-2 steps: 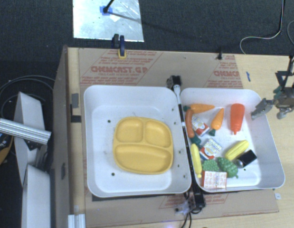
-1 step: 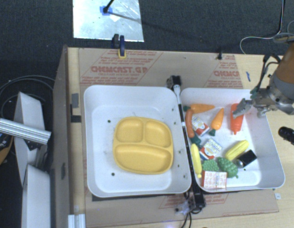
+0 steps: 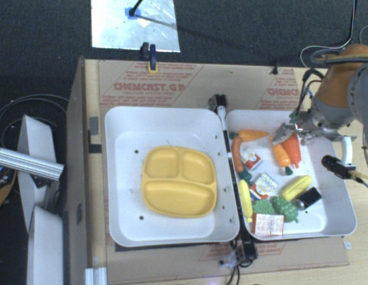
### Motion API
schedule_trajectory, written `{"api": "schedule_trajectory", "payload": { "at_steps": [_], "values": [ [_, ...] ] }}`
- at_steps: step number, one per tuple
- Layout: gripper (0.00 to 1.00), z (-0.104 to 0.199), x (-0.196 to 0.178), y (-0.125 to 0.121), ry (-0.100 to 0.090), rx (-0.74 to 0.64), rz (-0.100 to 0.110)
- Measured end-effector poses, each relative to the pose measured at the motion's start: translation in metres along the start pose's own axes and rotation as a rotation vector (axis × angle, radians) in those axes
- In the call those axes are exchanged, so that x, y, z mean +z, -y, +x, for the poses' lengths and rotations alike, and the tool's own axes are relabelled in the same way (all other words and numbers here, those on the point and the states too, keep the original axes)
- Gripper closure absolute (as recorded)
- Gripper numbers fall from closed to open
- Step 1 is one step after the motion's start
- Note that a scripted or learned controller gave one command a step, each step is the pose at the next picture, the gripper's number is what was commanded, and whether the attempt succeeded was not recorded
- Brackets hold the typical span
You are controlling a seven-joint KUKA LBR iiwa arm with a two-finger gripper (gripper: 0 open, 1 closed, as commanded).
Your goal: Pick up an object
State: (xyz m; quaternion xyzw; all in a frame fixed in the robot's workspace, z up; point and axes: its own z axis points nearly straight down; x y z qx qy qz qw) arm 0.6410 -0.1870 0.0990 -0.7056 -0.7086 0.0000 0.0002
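Progress: pretty much zero so far | claw (image 3: 289, 133) low at right bin's (image 3: 344, 209) 12 o'clock, can't tell how wide, grabbing nothing obvious | orange carrots (image 3: 289, 151) right beneath it | grab and lift left

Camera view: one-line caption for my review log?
Arm's claw poised over toy carrots in the cluttered right bin; yellow divided plate sits in the left bin.

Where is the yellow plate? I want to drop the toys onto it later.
The yellow plate lies in the middle of the left bin, across the divider from the toy food in the right bin.
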Motion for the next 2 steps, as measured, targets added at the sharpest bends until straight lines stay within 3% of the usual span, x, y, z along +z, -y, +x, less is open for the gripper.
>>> {"api": "schedule_trajectory", "payload": {
  "at_steps": [1, 2],
  "values": [
    [0.00, 0.019, 0.015, 0.021, 0.001, 0.002, -0.001],
    [1.00, 0.019, 0.004, 0.020, 0.002, 0.000, -0.005]
  ]
}}
